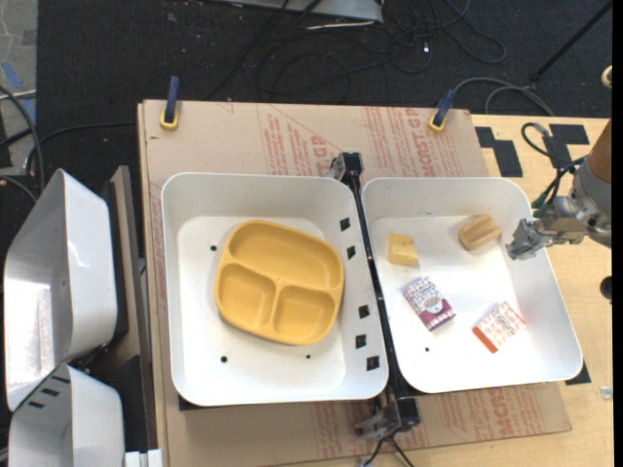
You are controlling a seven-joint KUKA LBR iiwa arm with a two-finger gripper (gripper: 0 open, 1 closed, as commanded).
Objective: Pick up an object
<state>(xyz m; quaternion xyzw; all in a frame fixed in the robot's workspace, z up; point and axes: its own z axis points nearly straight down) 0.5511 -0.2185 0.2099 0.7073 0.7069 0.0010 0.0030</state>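
The right bin (545, 358) holds several small objects: a pale yellow cheese-like wedge (403, 250), a tan bread-like block (478, 232), a purple and white packet (428, 303) and a red and white packet (499, 326). The left bin (185, 290) holds a yellow divided plate (278, 282). My gripper (521, 241) hangs over the right bin's right rim, just right of the tan block and apart from it. Nothing shows between its fingers.
Both bins rest on a cardboard sheet (292, 134) held by two clamps at the back. A black divider (365, 261) runs between the bins. White containers (58, 280) stand off the bench at the left. Cables lie on the dark floor behind.
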